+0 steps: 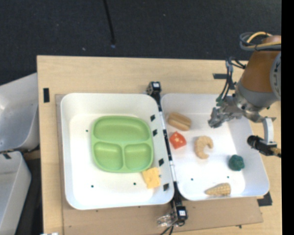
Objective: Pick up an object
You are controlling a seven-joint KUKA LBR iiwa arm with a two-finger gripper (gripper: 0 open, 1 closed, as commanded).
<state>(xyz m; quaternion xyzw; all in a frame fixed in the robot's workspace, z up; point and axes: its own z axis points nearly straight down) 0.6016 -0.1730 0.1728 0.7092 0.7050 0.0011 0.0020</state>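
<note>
In the right bin (186, 187) we count five loose objects, any of which could serve as the thing to pick up. The curved tan pastry (203, 147) lies near the bin's middle; at its 9 o'clock, just beside it, we see the red piece (177, 140), and at its 11 o'clock the brown bread roll (179, 121). At the pastry's 4 o'clock sits the dark green lump (236, 162), and at its 6 o'clock, near the bin's lower wall, the waffle cone (218, 189) lies on its side. The gripper (216, 117) hangs over the bin's upper part, at the pastry's 1 o'clock, apart from every object; we see nothing between its tips, and we cannot tell how far they are spread. At 9 o'clock from all this, the left bin (73, 190) holds a green divided plate (122, 144), with a yellow wedge (151, 177) touching the plate's 5 o'clock corner.
</note>
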